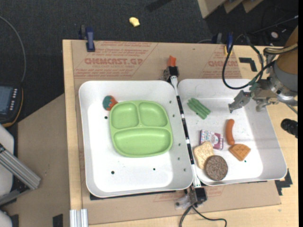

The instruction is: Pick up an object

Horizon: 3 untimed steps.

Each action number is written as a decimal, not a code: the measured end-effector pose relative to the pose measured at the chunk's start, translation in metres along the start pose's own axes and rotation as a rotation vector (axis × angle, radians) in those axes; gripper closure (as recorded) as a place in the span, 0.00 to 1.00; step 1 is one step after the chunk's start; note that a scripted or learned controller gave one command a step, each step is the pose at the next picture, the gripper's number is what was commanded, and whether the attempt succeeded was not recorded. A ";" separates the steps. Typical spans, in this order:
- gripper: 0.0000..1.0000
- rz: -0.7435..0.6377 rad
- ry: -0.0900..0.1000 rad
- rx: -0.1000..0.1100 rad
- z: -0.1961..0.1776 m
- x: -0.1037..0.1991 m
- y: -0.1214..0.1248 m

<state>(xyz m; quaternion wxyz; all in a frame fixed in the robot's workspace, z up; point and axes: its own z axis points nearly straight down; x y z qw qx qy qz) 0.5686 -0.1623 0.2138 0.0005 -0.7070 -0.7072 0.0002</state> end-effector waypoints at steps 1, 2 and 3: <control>0.00 0.000 0.002 0.008 0.131 -0.001 0.013; 1.00 0.001 -0.002 -0.004 0.113 -0.002 0.016; 1.00 -0.009 -0.001 -0.016 0.003 0.061 0.061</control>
